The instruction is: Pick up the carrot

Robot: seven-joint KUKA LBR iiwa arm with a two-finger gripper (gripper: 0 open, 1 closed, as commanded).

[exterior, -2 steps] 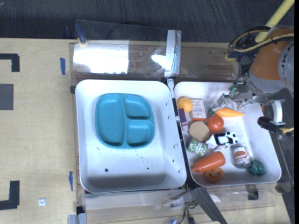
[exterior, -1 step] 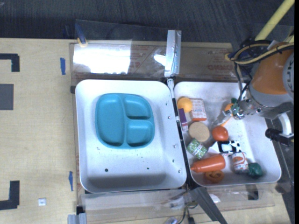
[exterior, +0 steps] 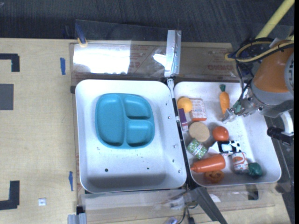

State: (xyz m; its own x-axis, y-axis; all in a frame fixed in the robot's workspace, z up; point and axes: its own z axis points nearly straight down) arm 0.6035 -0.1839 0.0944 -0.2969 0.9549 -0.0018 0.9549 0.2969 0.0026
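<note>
The grey arm with the orange band [exterior: 273, 76] is reaching in from the right side and is hanging over the right white shallow bin [exterior: 271, 155]. Its two-finger gripper [exterior: 232, 113] is pointing down and to the left, near the upper right part of this bin. The fingers are looking close together at their tips, but they are small and a little blurred, so I cannot tell if they are together or a little apart. Nothing is sitting between them.

The small orange carrot with a green top [exterior: 224, 100] is lying in the upper part of the right bin, with the green end toward the far wall. The gripper tip is just beside the lower end of the carrot, on its right; whether they are touching is not clear.

In the same bin are lying a round orange fruit [exterior: 184, 104], a small printed carton [exterior: 198, 109], a round beige disc [exterior: 199, 131], a red tomato [exterior: 220, 134] and a long red-orange pepper-like piece [exterior: 208, 164].

The left white bin [exterior: 88, 125] is holding a blue divided plastic plate [exterior: 124, 120].
</note>
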